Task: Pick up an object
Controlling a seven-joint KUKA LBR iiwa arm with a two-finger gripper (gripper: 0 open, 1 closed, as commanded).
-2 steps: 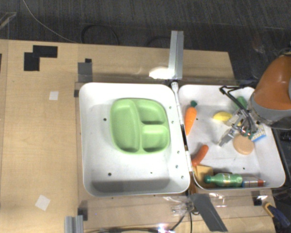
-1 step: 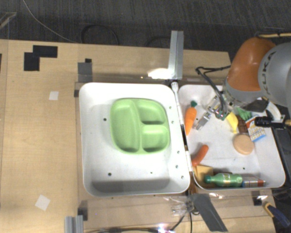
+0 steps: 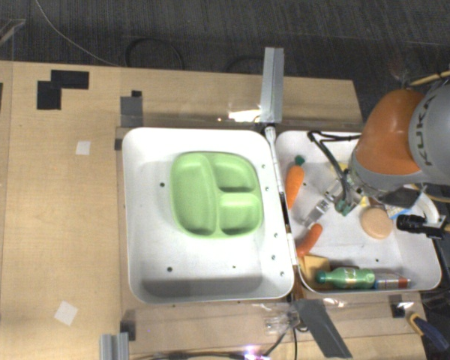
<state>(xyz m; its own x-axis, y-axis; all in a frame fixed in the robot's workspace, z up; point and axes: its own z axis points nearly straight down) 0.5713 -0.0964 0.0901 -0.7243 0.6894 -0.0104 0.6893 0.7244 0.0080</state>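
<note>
The gripper (image 3: 337, 201) hangs low inside the right bin (image 3: 429, 276), a small metallic and teal cluster beneath the grey arm (image 3: 435, 137) and its orange band (image 3: 388, 133); whether it is spread or pressed together cannot be told, and nothing can be seen caught in it. Black cables loop from the wrist across the bin's upper part. Close around it lie the bin's contents: two carrots, one carrot (image 3: 293, 186) upright-lying along the left wall with its green tip toward the far edge, the second carrot (image 3: 309, 238) shorter and tilted, just below and left of the gripper. One round tan disc (image 3: 376, 223) sits just to the right of the gripper, partly under the arm. One green bottle (image 3: 347, 278) lies on its side along the near wall, with one slim marker-like stick (image 3: 390, 282), reddish at one end, beside it. A small dark green bit (image 3: 299, 160) rests near the far corner. The left bin (image 3: 146, 276) holds a single pale green divided plate (image 3: 214, 193) with three compartments.
</note>
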